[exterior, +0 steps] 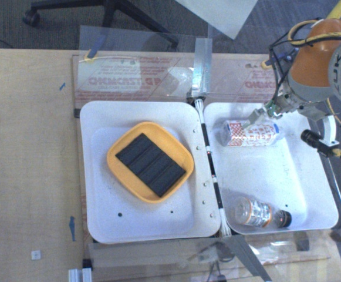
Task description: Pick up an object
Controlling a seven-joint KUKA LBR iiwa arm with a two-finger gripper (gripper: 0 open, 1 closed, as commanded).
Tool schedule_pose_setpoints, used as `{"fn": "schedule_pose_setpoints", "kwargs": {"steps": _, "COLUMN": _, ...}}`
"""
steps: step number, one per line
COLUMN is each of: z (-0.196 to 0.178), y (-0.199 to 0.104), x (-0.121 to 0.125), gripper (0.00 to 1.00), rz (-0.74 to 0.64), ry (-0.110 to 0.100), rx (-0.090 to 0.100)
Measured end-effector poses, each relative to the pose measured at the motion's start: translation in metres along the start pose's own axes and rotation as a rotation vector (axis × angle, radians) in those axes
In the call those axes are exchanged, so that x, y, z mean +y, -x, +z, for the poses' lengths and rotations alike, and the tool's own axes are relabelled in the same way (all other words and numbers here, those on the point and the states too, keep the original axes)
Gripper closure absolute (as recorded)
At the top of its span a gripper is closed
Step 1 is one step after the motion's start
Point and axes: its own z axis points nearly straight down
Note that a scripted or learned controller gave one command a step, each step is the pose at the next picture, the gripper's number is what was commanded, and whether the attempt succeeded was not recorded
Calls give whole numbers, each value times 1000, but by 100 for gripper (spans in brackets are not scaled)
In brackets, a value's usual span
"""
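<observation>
A red-and-white patterned packet (249,134) lies in the far part of the right bin (311,175). My gripper (257,116) hangs just above the packet's upper right side, coming in from the right under the orange band of the arm (314,60). Whether it touches the packet I cannot tell. A small jar with a dark cap (259,213) lies on its side near the front wall of the same bin. In the left bin (100,216) a yellow square dish (123,181) holds a black ridged block (150,164).
A clear plastic sheet and a printed strip (129,75) run along the back of both bins. A black knob (311,137) of the arm sticks out over the right bin's far right side. Bare wooden bench (23,157) extends to the left.
</observation>
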Motion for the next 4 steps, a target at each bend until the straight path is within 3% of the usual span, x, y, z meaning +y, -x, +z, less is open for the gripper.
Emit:
{"fn": "schedule_pose_setpoints", "kwargs": {"steps": 2, "z": 0, "y": -6, "x": 2, "gripper": 0, "rz": -79, "ry": 1, "rx": 1}}
{"fn": "schedule_pose_setpoints", "kwargs": {"steps": 3, "z": -64, "y": -45, "x": -28, "gripper": 0, "rz": -13, "ry": -45, "rx": 29}}
{"fn": "schedule_pose_setpoints", "kwargs": {"steps": 4, "z": -69, "y": -50, "x": 18, "gripper": 0, "rz": -268, "ry": -39, "rx": 33}}
